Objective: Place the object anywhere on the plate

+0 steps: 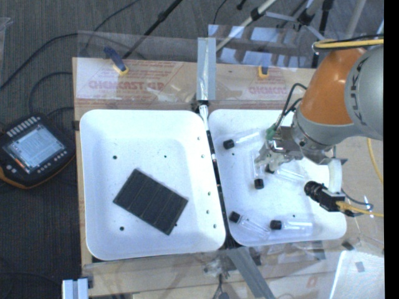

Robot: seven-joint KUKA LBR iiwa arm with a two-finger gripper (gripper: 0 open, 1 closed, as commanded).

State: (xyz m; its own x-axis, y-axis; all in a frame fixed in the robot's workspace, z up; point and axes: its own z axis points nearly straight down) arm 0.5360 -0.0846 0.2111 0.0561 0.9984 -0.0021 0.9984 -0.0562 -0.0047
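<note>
Gripper point(269, 161) hovers low over the right white bin point(336, 229) among clear black-capped plastic vials point(290, 225); grip state I cannot tell. Picking stage, I judge: next, secure one vial and carry it left to the dark ribbed rectangular plate point(150, 201).

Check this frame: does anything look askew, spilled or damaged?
Nothing looks spilled or damaged. The dark plate lies turned at an angle in the left bin, and the clear black-capped vials lie scattered at mixed angles in the right bin beneath the gripper.
</note>
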